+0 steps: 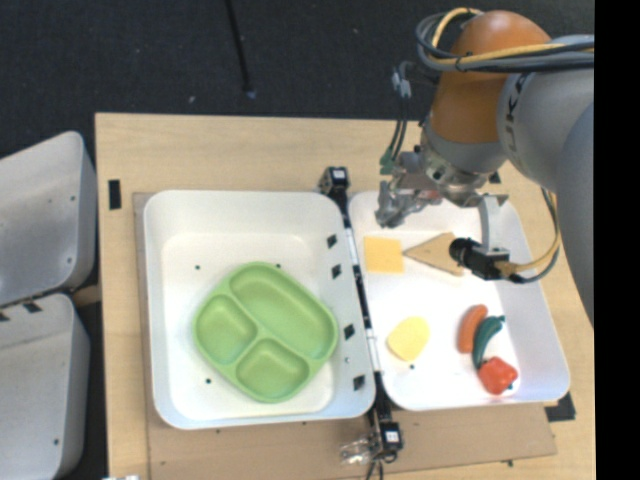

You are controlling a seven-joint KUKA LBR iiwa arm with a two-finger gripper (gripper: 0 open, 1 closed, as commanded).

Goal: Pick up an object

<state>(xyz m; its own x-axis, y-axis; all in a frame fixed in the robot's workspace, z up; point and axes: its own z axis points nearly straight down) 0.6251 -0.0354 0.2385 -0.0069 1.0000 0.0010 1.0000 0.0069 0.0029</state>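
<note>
My gripper hangs over the far left part of the right bin, just above a flat yellow square. To the right of the square lies a tan wedge. Nearer the front rests a yellow rounded piece. At the front right lie an orange carrot-like piece, a dark green piece and a red piece. Nothing shows between the fingers.
The left bin holds a green divided plate. The grey arm with its orange band comes in from the upper right. A small black fixture sits at the far end of the wall between the bins.
</note>
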